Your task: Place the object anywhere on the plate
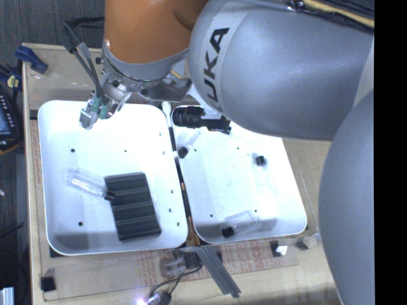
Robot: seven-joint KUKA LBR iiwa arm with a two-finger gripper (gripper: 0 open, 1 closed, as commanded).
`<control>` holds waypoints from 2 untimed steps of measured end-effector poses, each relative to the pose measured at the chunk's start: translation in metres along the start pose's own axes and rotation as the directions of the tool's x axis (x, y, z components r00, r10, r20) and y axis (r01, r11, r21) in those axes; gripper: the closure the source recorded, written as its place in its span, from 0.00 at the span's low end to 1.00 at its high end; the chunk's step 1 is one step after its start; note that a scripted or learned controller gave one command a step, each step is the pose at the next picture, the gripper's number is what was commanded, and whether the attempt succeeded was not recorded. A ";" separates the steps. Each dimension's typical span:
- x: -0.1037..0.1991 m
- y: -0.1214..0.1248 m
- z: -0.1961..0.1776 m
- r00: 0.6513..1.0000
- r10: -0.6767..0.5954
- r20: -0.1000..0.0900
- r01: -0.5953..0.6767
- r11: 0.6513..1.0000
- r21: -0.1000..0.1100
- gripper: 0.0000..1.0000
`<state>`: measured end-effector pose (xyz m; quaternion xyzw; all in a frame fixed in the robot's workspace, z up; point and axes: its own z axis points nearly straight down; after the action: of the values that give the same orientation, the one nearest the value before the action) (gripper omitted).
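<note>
While the arm (280,62) covers much of the far side of the bench (254,269), both bins lie in plain view below it. In the left bin (63,146), a dark ribbed plate (132,206) lies flat towards the near edge, slightly askew to the bin's walls. A tube (88,183) lies on its side at the plate's far-left corner, touching it or very nearly so. The tube is clear and short, rounded at its left end, and looks to carry a small dark cap at the end next to the plate, though glare makes this hard to judge. It rests on the bin floor, not on the plate.

In the right bin (241,186), a second clear tube (241,221) lies along the near edge with a dark cap towards the near-left corner. A small dark piece (259,161) sits by the right wall, and another (183,151) lies just beside the left wall.

The gripper (91,114) hangs over the far-left corner of the left bin, well apart from the tube and the plate. Whether it is released or clenched cannot be told at this angle, and nothing is seen in its grasp.
</note>
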<state>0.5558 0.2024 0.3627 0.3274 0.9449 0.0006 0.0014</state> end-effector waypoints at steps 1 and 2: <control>0.033 -0.077 0.076 0.957 -0.291 -0.005 0.291 0.957 0.004 1.00; -0.015 -0.004 -0.003 0.991 0.133 0.000 -0.133 0.991 0.000 1.00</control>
<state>0.5656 0.1899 0.3654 0.3899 0.9209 0.0007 0.0012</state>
